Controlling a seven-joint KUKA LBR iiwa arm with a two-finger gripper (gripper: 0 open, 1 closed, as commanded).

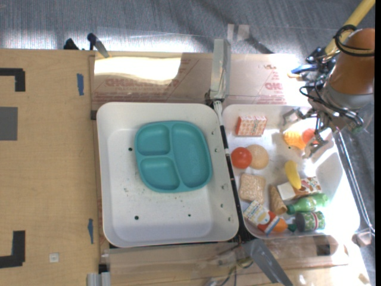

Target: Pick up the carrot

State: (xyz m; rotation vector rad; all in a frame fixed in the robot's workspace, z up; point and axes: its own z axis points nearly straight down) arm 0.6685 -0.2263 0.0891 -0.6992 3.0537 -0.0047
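Note:
The carrot (294,137), a short orange piece with a redder end, lies in the upper right part of the right bin (348,177). My gripper (303,130) hangs right over it. One grey finger (291,114) stands at the carrot's upper left and the other at its lower right. The fingers are spread wide, so the gripper is open around the carrot; I cannot tell whether they touch it. The arm's orange band (356,61) rises at the top right.
The right bin also holds a red box (250,125), a tomato (241,157), a beige bun (259,155), a banana (292,174), a cracker (252,187), cartons and two green bottles (307,212). A teal divided plate (172,155) lies in the left bin (113,177).

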